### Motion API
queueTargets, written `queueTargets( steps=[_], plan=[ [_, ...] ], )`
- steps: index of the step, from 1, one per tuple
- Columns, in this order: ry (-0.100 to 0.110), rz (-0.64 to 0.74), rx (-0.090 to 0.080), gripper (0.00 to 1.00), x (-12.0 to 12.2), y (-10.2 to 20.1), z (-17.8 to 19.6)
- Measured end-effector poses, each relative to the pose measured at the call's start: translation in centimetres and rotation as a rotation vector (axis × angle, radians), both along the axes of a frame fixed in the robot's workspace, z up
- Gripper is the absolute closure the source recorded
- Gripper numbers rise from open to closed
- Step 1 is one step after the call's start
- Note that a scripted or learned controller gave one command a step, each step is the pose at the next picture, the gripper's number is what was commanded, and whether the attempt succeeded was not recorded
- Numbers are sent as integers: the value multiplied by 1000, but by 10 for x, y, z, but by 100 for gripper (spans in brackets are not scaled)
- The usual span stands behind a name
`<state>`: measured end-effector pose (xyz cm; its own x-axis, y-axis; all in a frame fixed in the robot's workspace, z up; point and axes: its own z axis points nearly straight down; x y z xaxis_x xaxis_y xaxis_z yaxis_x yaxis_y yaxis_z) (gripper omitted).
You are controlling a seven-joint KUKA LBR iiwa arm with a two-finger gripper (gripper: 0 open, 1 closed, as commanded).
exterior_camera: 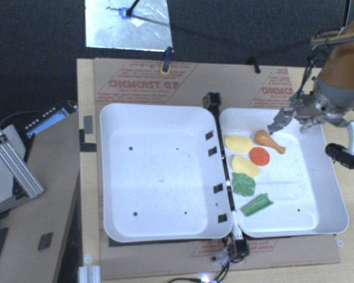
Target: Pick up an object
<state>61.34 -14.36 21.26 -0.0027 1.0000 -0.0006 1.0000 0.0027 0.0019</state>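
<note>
Arm enters from the right; end effector (281, 121) hangs over the back edge of the right bin (324, 217), just beside the toy drumstick (268, 140). Cannot tell how it is set, nothing visibly held. Right bin holds the drumstick, yellow piece (238, 142), red round piece (259, 155), second yellow piece (245, 165), green leafy piece (243, 184), green pod (256, 204), clustered near the divider. Left bin (159, 170) sits alongside on the worktop (59, 158).
</note>
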Motion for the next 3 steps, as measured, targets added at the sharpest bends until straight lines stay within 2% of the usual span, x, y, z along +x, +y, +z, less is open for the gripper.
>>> queueTargets(
  steps=[1,2,3],
  plan=[
    [-7,-1,-3,0,18,21,-114],
    [-5,0,-1,100,17,22,-106],
    [-4,0,-1,0,17,22,-106]
  ],
)
